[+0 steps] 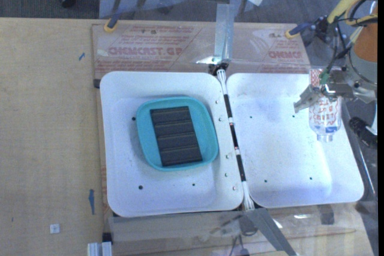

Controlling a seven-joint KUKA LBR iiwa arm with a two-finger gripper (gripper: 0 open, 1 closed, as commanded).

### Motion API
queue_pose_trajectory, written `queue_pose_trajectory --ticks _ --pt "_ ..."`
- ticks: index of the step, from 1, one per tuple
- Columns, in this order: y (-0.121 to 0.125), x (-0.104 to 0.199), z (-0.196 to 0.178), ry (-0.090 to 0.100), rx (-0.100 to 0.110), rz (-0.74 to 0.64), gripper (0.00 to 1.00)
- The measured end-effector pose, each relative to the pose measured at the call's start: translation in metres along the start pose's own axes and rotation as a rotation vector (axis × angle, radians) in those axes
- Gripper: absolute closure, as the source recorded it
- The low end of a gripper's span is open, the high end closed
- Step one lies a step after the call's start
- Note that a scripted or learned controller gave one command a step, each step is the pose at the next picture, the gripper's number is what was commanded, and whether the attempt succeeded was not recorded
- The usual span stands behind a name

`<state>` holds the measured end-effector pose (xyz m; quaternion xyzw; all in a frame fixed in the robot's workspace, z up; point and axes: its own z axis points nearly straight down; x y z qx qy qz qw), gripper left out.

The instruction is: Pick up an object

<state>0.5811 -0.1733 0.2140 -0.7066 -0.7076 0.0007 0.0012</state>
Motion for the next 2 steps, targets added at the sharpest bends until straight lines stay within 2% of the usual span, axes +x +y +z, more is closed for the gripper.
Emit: queue_pose_trajectory --ticks 1,2 --pt "0.016 -0.039 0.113 0.006 -0.007 -0.026 0.0" --pt "-0.009 -0.032 0.126 0.002 -0.01 -0.068 0.0"
